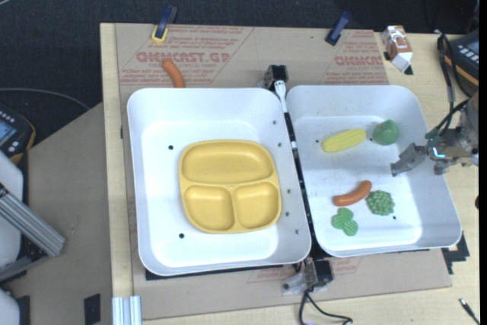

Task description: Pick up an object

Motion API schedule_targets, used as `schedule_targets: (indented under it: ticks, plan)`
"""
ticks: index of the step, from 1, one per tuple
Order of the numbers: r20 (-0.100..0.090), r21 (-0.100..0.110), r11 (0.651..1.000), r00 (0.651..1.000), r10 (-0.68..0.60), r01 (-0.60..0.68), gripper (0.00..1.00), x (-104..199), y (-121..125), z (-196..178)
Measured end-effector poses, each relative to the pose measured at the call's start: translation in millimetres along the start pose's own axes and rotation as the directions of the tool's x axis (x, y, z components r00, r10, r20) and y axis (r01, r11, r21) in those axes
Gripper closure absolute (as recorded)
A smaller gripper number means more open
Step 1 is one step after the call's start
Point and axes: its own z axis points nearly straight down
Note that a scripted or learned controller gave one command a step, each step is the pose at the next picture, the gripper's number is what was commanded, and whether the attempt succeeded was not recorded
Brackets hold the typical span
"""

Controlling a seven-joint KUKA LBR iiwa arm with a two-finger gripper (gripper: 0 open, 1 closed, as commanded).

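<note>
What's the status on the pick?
End effector at right bin's right side, nothing seen held. Corn, hot dog, three green pieces lie loose in that bin. Nothing blocking.

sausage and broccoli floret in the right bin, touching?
Cannot tell. In the camera view the sausage end sits right against the broccoli floret, with no clear gap or contact.

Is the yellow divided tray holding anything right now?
Empty. The yellow divided tray in the left bin shows three bare compartments; all the toy food lies in the right bin.
</note>
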Motion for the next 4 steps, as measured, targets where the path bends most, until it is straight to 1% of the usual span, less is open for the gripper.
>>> schedule_targets:
  ticks: [1,2,3,4]
  plan:
    - [-0.001,0.001,1.0,1.0,-0.001,0.001,0.0,-1.9,1.0,63.6]
    - [0.0,-0.001,1.0,1.0,-0.001,0.001,0.0,-1.1,0.5,109.0]
    - [0.003,-0.008,1.0,1.0,0.0,0.0,1.0,-2.0,1.7,95.6]
    - [0.007,-0.013,1.0,1.0,0.0,0.0,1.0,-11.3,-2.5,39.4]
